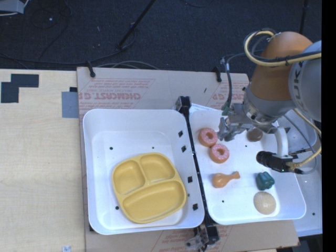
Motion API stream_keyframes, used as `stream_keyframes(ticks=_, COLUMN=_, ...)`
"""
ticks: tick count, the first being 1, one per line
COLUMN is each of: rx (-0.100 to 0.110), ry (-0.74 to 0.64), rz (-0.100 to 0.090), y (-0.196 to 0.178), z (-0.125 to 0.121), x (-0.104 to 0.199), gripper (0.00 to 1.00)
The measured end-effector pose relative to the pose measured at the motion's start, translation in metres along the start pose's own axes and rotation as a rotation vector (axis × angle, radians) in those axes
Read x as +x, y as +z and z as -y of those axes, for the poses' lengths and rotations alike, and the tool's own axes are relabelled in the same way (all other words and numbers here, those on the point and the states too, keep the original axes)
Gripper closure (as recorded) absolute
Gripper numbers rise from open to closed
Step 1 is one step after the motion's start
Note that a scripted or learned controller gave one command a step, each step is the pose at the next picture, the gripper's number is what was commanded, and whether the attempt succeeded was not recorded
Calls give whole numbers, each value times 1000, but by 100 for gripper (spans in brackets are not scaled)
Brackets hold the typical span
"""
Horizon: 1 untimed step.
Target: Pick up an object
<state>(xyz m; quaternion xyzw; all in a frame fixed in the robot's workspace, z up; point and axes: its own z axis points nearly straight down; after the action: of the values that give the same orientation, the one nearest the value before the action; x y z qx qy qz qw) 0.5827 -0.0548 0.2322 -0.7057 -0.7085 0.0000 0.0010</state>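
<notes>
Camera view: we see our gripper [227, 130] hanging just beside the upper doughnut [207, 137] in the right bin [294, 206]; its grip we cannot tell.

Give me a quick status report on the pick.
End effector low over right bin, beside upper donut. Nothing seen gripped. Second donut close below; crowded spot.

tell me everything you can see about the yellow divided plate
The yellow plate lies flat on the floor of the left bin, rotated at a slant. It looks like matte plastic, with rounded corners and three compartments: two small ones at the far side, one long one nearer the camera. Nothing sits in it or touches it.
</notes>
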Motion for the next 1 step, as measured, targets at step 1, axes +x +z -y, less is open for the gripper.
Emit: stream_keyframes(ticks=1, rx=3, ry=0, rz=0, y=11, z=-7, x=50, gripper=100)
